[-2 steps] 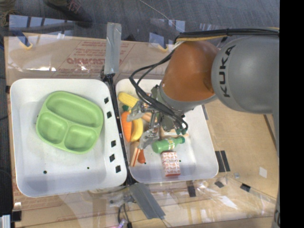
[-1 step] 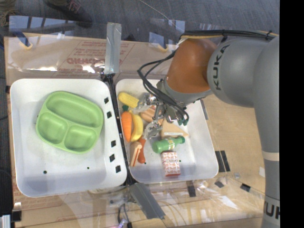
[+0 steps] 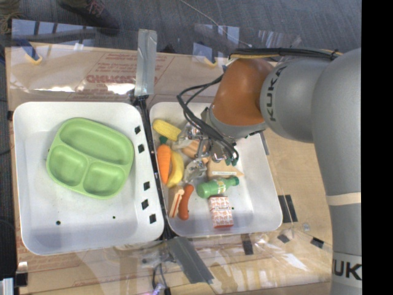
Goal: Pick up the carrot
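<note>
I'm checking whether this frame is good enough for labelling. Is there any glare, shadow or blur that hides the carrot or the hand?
Camera view: lighting is even and soft; the carrot is sharp and unshaded. Glare sits on the clear tape over the cardboard, away from the bins. The arm's orange band casts shade over the hand, whose tips blur into the clutter.

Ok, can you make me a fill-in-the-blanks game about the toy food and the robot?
1. The green plate sits in the ____ bin.
2. The carrot is the colour ____.
3. The carrot lies in the right bin, close to its ____ wall.
4. The robot arm has a band coloured ____.

Missing words: left; orange; left; orange.
</note>
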`<act>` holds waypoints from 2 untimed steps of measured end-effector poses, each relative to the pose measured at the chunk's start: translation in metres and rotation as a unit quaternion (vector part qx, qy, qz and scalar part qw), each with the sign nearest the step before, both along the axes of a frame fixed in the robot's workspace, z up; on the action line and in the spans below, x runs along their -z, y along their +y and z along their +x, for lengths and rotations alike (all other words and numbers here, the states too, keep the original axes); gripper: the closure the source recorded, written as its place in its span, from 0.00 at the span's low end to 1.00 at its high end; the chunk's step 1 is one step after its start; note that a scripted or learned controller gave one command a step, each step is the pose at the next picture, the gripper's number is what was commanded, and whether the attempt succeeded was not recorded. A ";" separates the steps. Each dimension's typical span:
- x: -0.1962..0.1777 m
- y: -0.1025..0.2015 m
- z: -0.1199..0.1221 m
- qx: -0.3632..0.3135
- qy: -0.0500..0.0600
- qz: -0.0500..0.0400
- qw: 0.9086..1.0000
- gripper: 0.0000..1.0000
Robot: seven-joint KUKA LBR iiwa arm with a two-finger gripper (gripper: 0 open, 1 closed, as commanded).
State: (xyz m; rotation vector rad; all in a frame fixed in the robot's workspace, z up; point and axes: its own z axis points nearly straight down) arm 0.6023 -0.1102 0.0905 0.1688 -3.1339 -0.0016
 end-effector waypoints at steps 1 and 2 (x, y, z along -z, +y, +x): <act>-0.012 0.002 0.002 -0.003 -0.002 -0.001 1.000 1.00; -0.128 0.006 0.031 -0.048 -0.008 -0.002 0.999 1.00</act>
